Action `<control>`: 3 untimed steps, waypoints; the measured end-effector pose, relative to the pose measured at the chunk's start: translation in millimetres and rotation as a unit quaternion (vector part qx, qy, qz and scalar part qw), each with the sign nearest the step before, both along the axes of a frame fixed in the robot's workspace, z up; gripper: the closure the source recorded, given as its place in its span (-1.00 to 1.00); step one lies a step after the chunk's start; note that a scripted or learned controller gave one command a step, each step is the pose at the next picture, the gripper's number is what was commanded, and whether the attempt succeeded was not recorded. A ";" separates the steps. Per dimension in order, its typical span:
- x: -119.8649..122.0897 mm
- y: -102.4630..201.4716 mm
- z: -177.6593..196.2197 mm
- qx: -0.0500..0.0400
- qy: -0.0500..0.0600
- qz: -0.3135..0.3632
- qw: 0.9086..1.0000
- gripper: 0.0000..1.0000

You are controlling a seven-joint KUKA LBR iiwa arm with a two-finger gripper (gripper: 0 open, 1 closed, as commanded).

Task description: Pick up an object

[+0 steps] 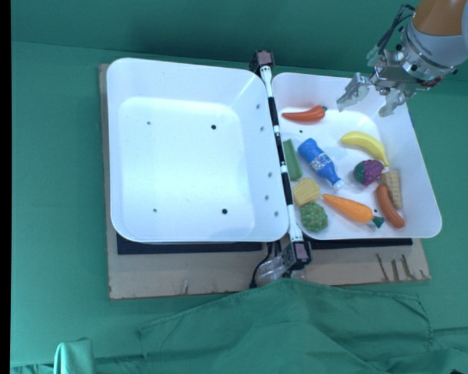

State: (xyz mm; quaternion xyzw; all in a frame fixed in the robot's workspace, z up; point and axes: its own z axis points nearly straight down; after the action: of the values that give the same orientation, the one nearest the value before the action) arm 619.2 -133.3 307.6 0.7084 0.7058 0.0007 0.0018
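The gripper [372,97] is hovering over the right bin [421,201] at its twelve o'clock edge, fingers spread apart and gripping nothing, so the approach step seems to be in hand. No target is picked yet; candidates are lying below: a glossy red chili [304,114] toward nine o'clock of the gripper, a curved yellow banana [364,144] at six o'clock, and a smooth blue bottle [320,161] toward seven. The next move probably calls for descending and straddling one narrow, rounded plastic toy. The left bin [132,84] is sitting alongside on the bench [54,170].
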 end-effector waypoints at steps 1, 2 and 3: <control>0.0 0.0 0.0 0.000 0.000 0.000 1.000 -1.00; 79.0 -21.0 14.4 -0.002 -0.004 0.001 1.000 -1.00; 80.4 -56.5 -28.4 -0.001 0.002 -0.002 1.000 -1.00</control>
State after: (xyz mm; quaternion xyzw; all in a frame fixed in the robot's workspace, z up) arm 699.6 -189.8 279.3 0.7095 0.7047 -0.0015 0.0012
